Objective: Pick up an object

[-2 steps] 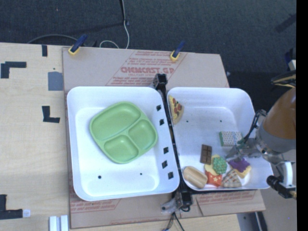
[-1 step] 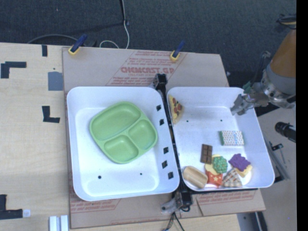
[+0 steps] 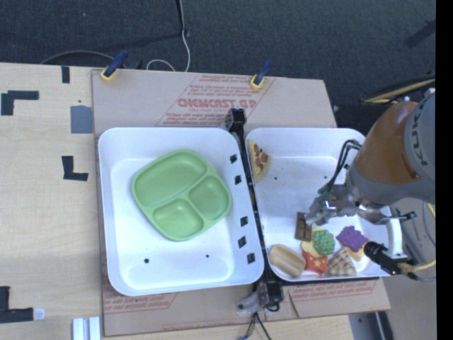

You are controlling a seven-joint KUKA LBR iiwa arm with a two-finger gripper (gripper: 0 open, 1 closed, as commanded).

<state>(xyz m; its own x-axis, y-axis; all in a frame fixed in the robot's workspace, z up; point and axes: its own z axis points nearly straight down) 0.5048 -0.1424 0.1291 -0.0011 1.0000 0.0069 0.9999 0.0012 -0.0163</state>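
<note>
My gripper (image 3: pixel 320 215) hangs low in the right bin (image 3: pixel 297 142), just above and right of a small brown block (image 3: pixel 303 227). Below it lies a cluster of toy food: a green broccoli (image 3: pixel 324 242), a purple piece (image 3: pixel 351 238), a tan bun (image 3: pixel 287 260), a waffle (image 3: pixel 342 264) and a red piece (image 3: pixel 316 263). A pizza slice (image 3: pixel 259 159) lies apart at the bin's far left corner. Nothing can be seen held by the gripper.
A green divided plate (image 3: pixel 181 194) rests in the left bin (image 3: pixel 120 261). A black divider (image 3: pixel 244 190) runs between the bins. The arm's grey and orange body (image 3: pixel 389 154) covers the right bin's right side.
</note>
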